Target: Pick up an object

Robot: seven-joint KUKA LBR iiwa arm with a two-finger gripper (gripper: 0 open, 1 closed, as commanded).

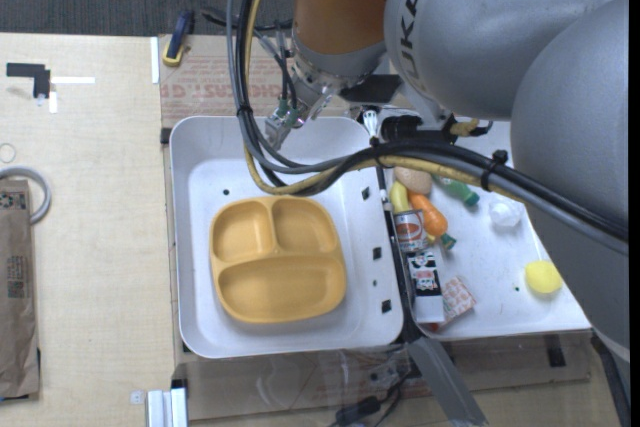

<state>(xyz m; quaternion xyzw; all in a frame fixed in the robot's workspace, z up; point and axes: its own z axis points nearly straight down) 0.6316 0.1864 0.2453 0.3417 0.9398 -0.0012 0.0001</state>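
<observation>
My gripper (283, 121) hangs over the back part of the left bin (190, 215), beyond the yellow divided plate (275, 260) that lies in the bin's middle. Nothing can be seen held in it. In the right bin (500, 310) an orange carrot (430, 213), a small can (408, 231) and a black-and-white bottle (426, 287) lie close to the dividing wall. A red-and-white packet (459, 297) lies beside the bottle. A green piece (463, 193), a white cap (505, 215) and a yellow ball (543, 277) sit farther right. The arm hides the back of the right bin.
Black and yellow cables (300, 177) loop from the arm over the back of the left bin. A brown paper bag (15, 295) lies at the bench's left edge. A blue-and-yellow tool (178, 37) and a black bracket (30, 75) rest behind the bins.
</observation>
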